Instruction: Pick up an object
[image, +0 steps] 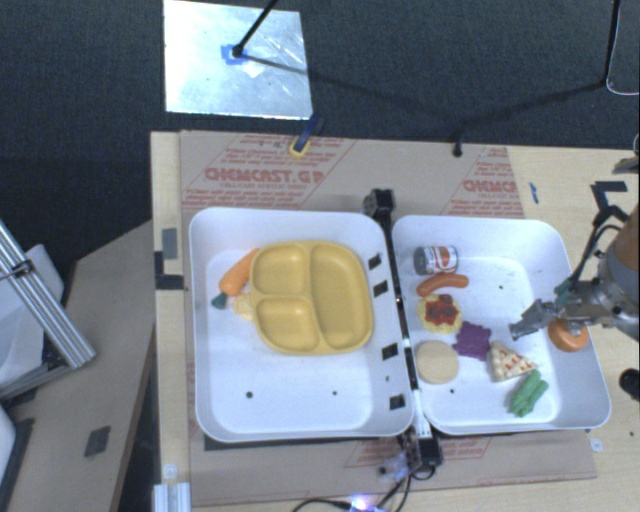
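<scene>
From the overhead camera view we see the gripper (528, 325) reaching in from the right over the right bin (560, 250), low above its right half. Whether it is open or closed we cannot tell from this slant, and nothing is visibly held.

Nearest to it is the pizza slice (510, 364), just below and slightly left of the gripper's tip. The slice lies flat, its long axis running roughly left to right with a slight downward tilt; which end is the point we cannot tell. We judge that it is the likeliest target, and the move turns on a short drop toward the front of the bin.

The orange piece (570, 338) sits just right of the tip, partly under the wrist. The purple piece (473, 340) lies to the left, beside the round cookie (437, 362). The green vegetable (528, 392) lies further toward the front edge, its long axis slanting up to the right.

Further left in the same bin are the can (436, 259) on its side, the sausage (442, 284) lying left to right, and a red and yellow piece (441, 314).

The left bin (290, 410) holds a yellow divided plate (305, 297) with a carrot (237, 272) against its left rim, well apart from the gripper.
</scene>
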